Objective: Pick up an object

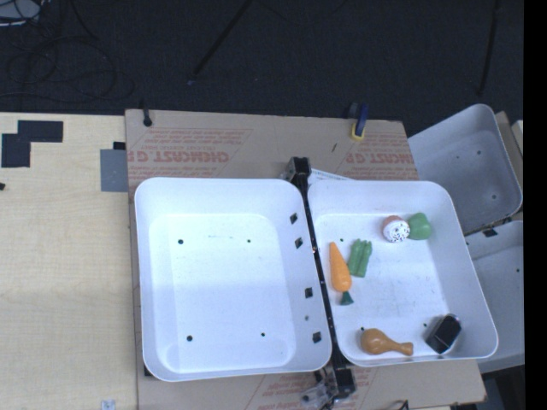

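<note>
Lying in the right bin (461, 254), all candidates: carrot (340, 268) along its left wall, long axis near-to-far; drumstick (385, 342) and black block (444, 333) by the near edge. Gripper state: cannot tell.

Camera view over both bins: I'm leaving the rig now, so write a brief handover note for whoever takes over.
Gripper: nothing to report on it from this view.
Things: all lie in the right bin. Orange carrot beside the green piece near the divider; speckled white ball touching the green round toy at the back; tan drumstick and black block along the front wall.
Left bin: holds none of these.
Done: nothing lifted yet.
Left: pick up one object; the drumstick lies apart from its neighbours, probably the easiest.
</note>
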You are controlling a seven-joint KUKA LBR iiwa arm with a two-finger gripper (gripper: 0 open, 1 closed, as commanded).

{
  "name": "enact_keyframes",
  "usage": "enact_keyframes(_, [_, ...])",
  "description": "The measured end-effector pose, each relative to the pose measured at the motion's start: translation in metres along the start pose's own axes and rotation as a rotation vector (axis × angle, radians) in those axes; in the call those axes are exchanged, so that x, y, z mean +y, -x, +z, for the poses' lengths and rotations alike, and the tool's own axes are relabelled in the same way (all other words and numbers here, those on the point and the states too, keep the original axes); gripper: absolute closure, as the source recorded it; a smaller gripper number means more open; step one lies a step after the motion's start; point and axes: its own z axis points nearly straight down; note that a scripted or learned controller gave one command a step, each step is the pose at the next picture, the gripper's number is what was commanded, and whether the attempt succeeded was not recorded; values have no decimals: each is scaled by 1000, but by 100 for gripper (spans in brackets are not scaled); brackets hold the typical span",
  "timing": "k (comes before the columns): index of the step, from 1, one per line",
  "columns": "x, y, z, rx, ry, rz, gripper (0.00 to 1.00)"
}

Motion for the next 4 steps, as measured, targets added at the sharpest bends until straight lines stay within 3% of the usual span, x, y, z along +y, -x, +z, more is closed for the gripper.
enact_keyframes(1, [-23,-1,215,8,-17,4,0])
enact_keyframes(2, [-20,2,83,-5,14,4,0])
enact_keyframes(3, [-21,-24,-7,-3,10,2,0])
enact_keyframes(4, [-11,1,177,6,-15,6,0])
